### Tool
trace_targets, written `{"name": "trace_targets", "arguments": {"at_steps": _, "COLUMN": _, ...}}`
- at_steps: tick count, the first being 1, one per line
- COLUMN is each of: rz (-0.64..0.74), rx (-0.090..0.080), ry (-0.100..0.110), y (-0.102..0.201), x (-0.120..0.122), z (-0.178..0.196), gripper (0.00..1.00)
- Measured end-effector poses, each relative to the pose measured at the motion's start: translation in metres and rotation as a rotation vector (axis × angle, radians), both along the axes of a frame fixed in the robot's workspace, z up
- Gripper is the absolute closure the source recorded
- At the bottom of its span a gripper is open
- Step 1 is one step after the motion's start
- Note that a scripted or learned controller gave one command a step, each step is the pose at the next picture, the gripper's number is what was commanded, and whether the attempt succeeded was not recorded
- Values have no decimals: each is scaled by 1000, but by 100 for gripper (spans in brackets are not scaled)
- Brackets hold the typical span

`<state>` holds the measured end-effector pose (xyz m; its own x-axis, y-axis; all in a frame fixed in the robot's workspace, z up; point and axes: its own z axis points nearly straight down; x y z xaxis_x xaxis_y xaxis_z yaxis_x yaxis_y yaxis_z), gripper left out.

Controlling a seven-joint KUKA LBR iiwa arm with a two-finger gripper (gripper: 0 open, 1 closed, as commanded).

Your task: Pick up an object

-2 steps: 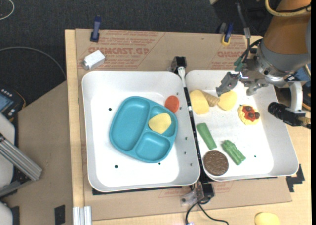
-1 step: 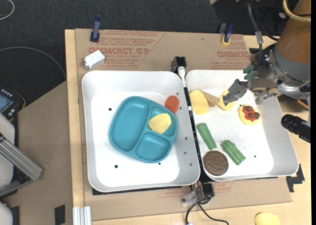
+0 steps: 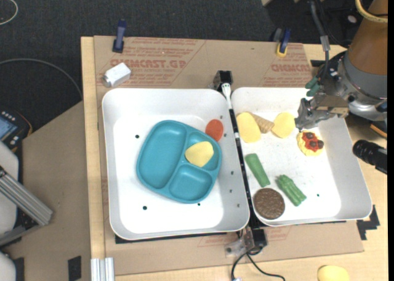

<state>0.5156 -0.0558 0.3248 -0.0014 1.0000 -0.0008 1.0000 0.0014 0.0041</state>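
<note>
Over the right bin, the pincer hangs at the far side, and whether its fingers stand apart or together cannot be told. Nothing is seen between them. The small yellow piece with red topping lies just beside the pincer, towards the near rim; a yellow round lies just beside it on the other side. The step in hand appears to be approach. The next move calls for centring over one piece, then descending.
</note>
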Motion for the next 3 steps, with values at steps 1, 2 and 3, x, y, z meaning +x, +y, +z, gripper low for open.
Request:
{"name": "trace_targets", "arguments": {"at_steps": 1, "rz": 3, "rx": 1, "ry": -2, "y": 43, "x": -30, "z": 70, "gripper": 100}}
{"name": "trace_targets", "arguments": {"at_steps": 2, "rz": 3, "rx": 1, "ry": -3, "y": 69, "x": -36, "z": 102, "gripper": 100}}
{"name": "trace_targets", "arguments": {"at_steps": 3, "rz": -8, "rx": -2, "ry": 0, "y": 4, "x": -36, "z": 105, "gripper": 100}}
